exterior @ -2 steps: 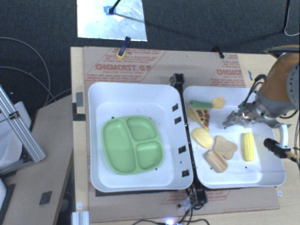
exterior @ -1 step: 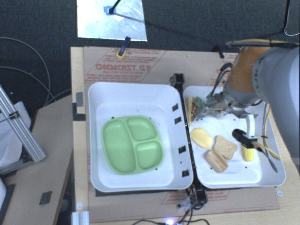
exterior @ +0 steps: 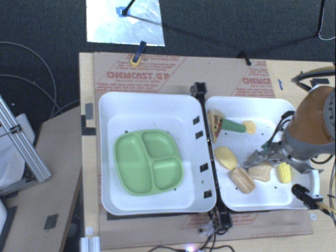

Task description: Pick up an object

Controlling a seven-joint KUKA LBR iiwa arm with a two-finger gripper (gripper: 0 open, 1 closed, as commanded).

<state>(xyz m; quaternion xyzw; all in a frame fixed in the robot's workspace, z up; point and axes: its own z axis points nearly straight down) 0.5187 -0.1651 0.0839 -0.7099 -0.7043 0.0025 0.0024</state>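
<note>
On the cardboard-covered bench [exterior: 173,70], the right white bin [exterior: 262,105] holds the gripper [exterior: 261,158], just above a tan bread-like piece [exterior: 259,172]; I cannot tell its grip.

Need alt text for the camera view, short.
The grey and orange arm reaches from the right, its gripper low over toy food in the right bin: a yellow piece, a tan piece and corn. The left bin holds a green divided plate.

floor [exterior: 42,14]: dark carpet | cables [exterior: 31,83]: black, at left | desk [exterior: 178,67]: cardboard-topped | foil sheet [exterior: 125,14]: shiny, beyond desk
</note>
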